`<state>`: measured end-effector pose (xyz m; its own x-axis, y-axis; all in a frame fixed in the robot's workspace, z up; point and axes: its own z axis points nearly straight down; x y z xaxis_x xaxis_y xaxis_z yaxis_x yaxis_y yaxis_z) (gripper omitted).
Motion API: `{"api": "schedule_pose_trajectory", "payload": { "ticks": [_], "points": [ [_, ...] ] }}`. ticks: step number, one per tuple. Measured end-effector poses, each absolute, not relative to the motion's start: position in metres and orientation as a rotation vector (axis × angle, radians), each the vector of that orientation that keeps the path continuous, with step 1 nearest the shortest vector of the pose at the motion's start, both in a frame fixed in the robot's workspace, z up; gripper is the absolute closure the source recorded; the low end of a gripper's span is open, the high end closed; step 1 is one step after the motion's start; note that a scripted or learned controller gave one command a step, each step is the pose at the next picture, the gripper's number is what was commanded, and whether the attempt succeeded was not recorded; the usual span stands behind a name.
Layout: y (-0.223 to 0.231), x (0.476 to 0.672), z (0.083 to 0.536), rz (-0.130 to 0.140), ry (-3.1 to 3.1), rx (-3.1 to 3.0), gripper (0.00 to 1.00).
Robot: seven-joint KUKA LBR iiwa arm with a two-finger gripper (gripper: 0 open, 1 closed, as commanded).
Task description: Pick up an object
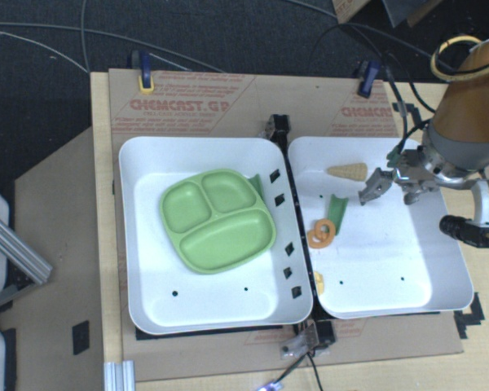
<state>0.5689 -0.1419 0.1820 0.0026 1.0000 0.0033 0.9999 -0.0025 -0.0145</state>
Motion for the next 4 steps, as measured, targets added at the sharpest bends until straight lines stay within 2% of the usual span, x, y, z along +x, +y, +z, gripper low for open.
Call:
{"api": "schedule_pose_trajectory", "payload": {
  "ticks": [1,2,3,4],
  "points": [
    [-0.142,0.572,0.189,0.000,-2.220,-2.220,0.00],
    [-0.136,0.563,0.132,0.005,-2.216,-2.216,0.00],
    [-0.136,0.563,0.084,-0.002,-2.218,-2.222,0.00],
    [-0.136,0.566,0.099,-0.009,-2.224,-2.224,1.00]
  ]
}}
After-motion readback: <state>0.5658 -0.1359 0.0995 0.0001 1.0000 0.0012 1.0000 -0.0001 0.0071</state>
